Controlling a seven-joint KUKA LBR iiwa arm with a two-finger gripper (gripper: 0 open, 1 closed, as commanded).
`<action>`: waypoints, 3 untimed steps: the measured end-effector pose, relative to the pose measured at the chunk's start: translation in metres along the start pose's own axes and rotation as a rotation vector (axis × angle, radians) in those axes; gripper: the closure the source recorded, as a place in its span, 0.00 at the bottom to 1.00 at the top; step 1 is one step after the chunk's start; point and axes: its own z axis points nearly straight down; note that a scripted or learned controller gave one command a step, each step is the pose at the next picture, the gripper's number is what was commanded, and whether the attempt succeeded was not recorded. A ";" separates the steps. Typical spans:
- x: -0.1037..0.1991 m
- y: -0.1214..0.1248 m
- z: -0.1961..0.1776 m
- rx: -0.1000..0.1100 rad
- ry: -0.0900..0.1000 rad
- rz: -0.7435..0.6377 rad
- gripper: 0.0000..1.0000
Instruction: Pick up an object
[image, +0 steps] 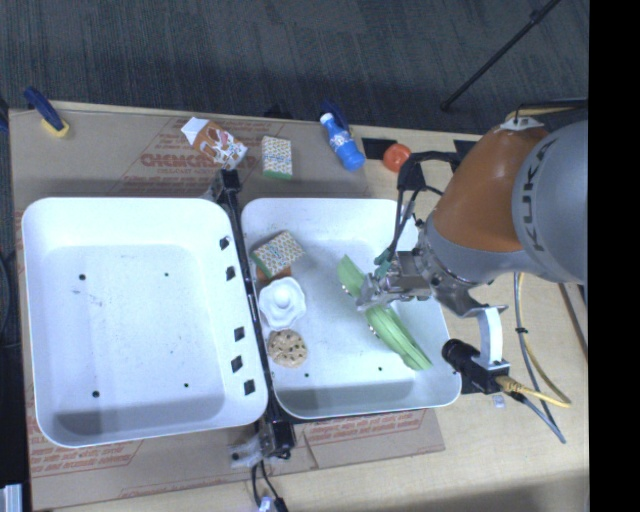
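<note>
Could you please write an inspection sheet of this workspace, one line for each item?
Surface: bench under brown cardboard bearing the left bin and right bin, side by side.
Job's things: in the right bin, green leafy vegetable, white swirl-shaped toy, cookie, patterned block.
Clutter: behind the bins, blue bottle, orange ball, patterned cube, snack packet, blue clamp.
Grippers: tool low over the green leafy vegetable; finger state not readable.
Cables: black cables at the wrist, yellow cable at lower right.
Surroundings: dark carpet beyond the bench.
</note>
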 end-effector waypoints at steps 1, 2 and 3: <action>0.081 -0.021 -0.023 0.003 0.001 -0.001 1.00; 0.045 -0.022 0.009 0.003 -0.001 0.000 1.00; 0.012 0.087 -0.010 0.000 -0.001 0.000 1.00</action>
